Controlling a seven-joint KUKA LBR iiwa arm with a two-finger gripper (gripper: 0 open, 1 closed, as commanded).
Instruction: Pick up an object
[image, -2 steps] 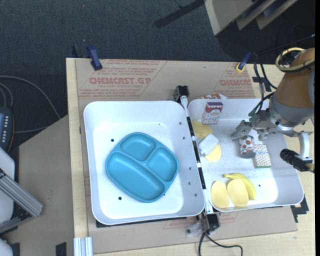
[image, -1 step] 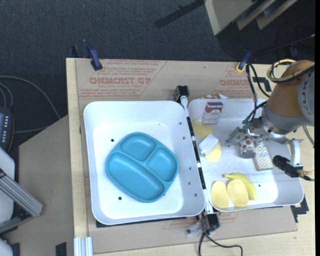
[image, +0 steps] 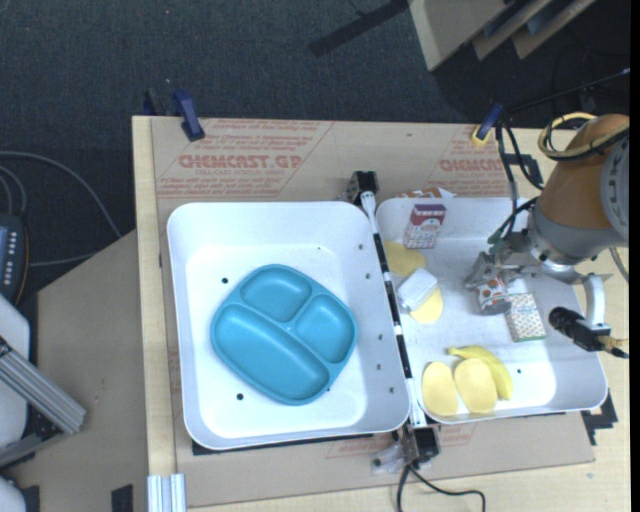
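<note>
My gripper (image: 494, 272) is low in the right bin (image: 560, 392), near its middle, with the grey and orange arm (image: 580, 195) reaching in from the right. A small red and white packet (image: 492, 294) lies directly beneath the gripper, partly hidden by it. Just to its right lies a speckled flat packet (image: 525, 320). Whether the gripper touches the red and white packet is unclear from this angle.
The right bin also holds a red and white carton (image: 425, 224), a white block (image: 414, 291) on yellow pieces, a banana (image: 487, 360) and two yellow oval fruits (image: 458, 387). A blue divided plate (image: 284, 332) lies in the left bin (image: 190, 300).
</note>
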